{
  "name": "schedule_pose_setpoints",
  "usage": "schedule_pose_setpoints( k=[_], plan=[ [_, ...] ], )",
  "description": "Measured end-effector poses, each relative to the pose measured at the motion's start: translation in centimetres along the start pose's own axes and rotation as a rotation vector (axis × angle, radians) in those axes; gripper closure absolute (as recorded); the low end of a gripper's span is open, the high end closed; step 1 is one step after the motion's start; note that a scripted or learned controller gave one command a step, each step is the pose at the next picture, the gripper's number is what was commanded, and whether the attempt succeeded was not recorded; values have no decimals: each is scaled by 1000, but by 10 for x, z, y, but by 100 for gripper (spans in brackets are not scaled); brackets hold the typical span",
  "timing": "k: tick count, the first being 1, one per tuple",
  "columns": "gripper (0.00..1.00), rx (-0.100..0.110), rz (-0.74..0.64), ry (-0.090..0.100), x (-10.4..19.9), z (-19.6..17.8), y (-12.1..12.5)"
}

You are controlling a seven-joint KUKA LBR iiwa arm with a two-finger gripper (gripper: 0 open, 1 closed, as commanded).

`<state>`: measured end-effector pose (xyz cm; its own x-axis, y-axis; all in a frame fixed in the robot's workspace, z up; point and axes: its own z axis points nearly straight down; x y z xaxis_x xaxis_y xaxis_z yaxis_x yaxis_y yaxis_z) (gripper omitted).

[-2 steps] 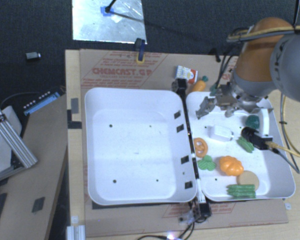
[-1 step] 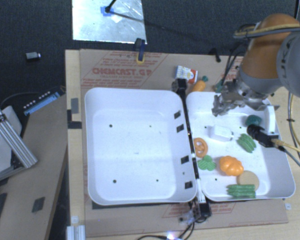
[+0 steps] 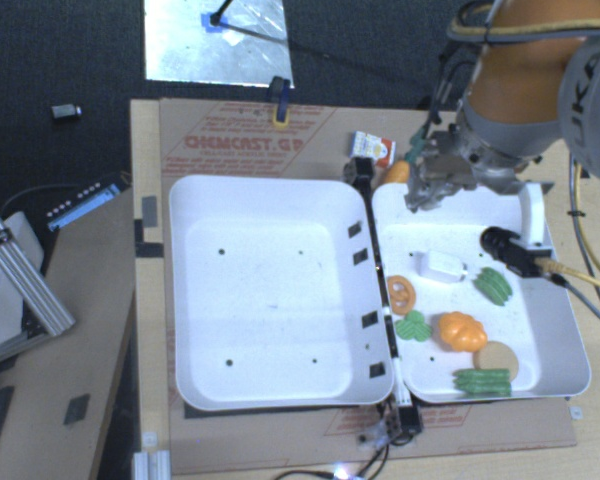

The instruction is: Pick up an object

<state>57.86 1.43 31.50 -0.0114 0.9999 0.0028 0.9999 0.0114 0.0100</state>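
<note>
The right bin holds several small things. These are a white block, a green pickle, a pretzel, a green leafy piece, an orange pepper, a tan round biscuit and a green pod. My gripper hangs over the bin's far left corner, above and left of the white block. I see nothing held in it.
The left bin lies beside the right one, with a black hinged divider between them. An orange item and a small white carton sit just beyond the bins' far rim. The cardboard base lies under both bins.
</note>
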Motion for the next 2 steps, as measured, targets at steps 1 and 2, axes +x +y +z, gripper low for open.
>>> schedule_pose_setpoints(
  k=[1,2],
  plan=[
    [100,11,-1,1,64,2,-53],
    [100,11,2,-1,105,5,-92]
  ],
)
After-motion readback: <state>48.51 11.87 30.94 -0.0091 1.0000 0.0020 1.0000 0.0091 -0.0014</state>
